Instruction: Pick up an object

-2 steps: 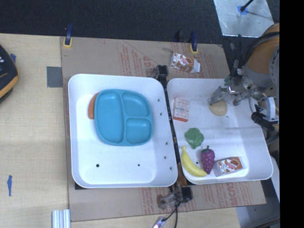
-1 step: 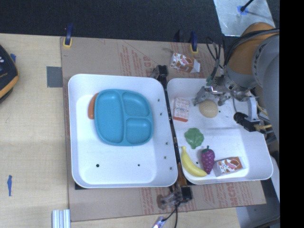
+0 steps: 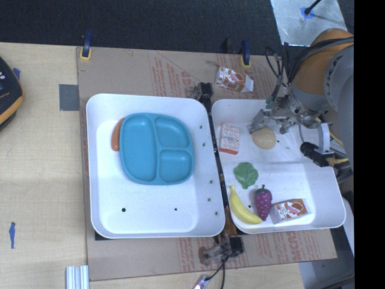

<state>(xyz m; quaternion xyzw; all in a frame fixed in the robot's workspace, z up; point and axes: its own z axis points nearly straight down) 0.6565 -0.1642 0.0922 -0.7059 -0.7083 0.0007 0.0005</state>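
The right bin (image 3: 319, 179) holds a tan round object (image 3: 263, 139), a small white and orange packet (image 3: 228, 138), a green leafy piece (image 3: 245, 174), a yellow banana (image 3: 242, 207), a purple grape bunch (image 3: 263, 201) and a snack packet (image 3: 290, 209). My gripper (image 3: 269, 120) hangs over the bin's upper part, just above the tan round object, with nothing seen between its fingers. The arm enters from the right, its orange band (image 3: 319, 65) above the wrist.
The left bin (image 3: 102, 197) carries a blue divided plate (image 3: 157, 148) with an orange item (image 3: 115, 136) half hidden under its left edge. Another packet (image 3: 234, 79) lies on the cardboard behind the bins. A black and yellow device (image 3: 8, 95) sits at the far left.
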